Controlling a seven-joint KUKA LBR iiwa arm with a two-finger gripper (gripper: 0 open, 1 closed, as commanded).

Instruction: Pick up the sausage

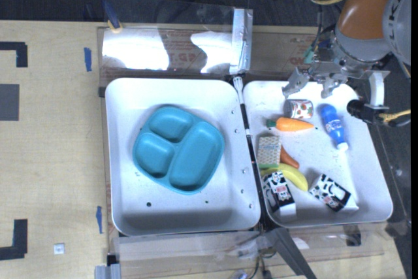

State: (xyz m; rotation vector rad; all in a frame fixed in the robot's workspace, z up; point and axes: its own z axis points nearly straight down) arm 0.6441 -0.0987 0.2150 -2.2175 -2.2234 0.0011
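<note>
The sausage (pixel 289 157) is a short orange-brown piece lying in the right bin (pixel 366 166), wedged between a beige waffle-like block (pixel 268 149) and a banana (pixel 291 177). My gripper (pixel 312 83) hovers over the far part of that bin, above a small white can (pixel 300 108). Its fingers are spread open with nothing between them. The sausage lies well nearer the front than the gripper, about a hand's length away.
A carrot (pixel 295 125) and a blue bottle (pixel 333 127) lie just in front of the gripper. Two cow-patterned cartons (pixel 279 193) (pixel 330 193) sit at the bin's front. The left bin (pixel 124 199) holds a blue divided plate (pixel 177 148).
</note>
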